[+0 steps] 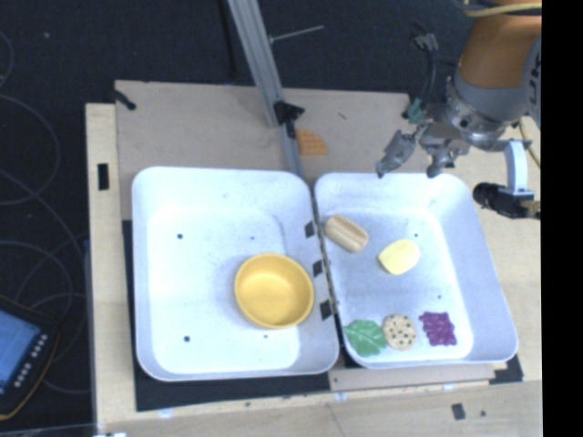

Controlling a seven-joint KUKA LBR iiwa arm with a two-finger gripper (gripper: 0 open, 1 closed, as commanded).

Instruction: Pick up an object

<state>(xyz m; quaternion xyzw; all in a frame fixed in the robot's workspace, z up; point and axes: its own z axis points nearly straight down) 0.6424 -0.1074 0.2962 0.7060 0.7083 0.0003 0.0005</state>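
My gripper (414, 160) hangs open above the far rim of the right bin (474, 244), with nothing between its fingers. Below it in that bin lie a tan bread roll (346, 233) near the left wall and a pale yellow lump (399, 257) in the middle. Along the near edge of the bin sit a green leaf (365, 336), a round cookie (398, 331) and a purple grape bunch (438, 328). A yellow bowl (272, 290) rests in the left bin (182, 244), near its right side.
A grey metal post (260, 62) rises at a slant behind the bins, ending at the divide between them. An orange tag (311, 143) lies on the bench behind the bins. A tablet (18, 353) sits at the lower left, off the bench.
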